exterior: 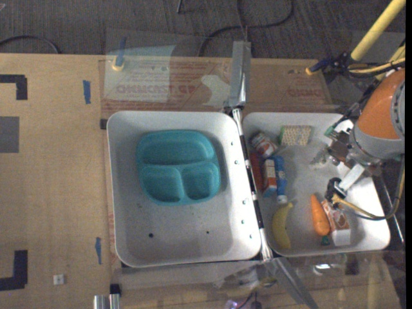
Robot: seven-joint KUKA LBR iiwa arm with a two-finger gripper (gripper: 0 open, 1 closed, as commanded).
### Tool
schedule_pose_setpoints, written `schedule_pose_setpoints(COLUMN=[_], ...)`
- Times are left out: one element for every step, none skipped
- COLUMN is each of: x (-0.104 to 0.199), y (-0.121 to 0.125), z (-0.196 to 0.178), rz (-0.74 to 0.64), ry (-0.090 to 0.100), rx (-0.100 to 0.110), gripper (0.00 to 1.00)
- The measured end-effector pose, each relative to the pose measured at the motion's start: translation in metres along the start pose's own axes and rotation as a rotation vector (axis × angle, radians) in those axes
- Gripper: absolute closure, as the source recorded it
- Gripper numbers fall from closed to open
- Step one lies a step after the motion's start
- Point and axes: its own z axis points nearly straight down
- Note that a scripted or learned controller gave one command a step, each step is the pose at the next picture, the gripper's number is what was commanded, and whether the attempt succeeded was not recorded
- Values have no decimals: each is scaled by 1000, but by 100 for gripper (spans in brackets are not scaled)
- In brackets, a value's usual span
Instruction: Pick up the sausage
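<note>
The sausage is a dark red, long piece lying along the left wall of the right bin, partly tucked behind a blue and white carton. My gripper hangs over the right half of that bin, well to the right of the sausage and apart from it. Nothing shows between it and the sausage except the carton. The grey arm with its orange band comes in from the right edge.
Also in the right bin are a red bottle, a cracker, a banana, a carrot and a small box. The left bin holds a teal divided plate. A yellow cable loops near the carrot.
</note>
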Motion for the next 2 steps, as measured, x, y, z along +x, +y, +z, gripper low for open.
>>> schedule_pose_setpoints(x=[-3, -5], y=[1, 2], z=[-8, -16], rz=[6, 11], ry=[-4, -5], rx=[0, 2], gripper=[100, 100])
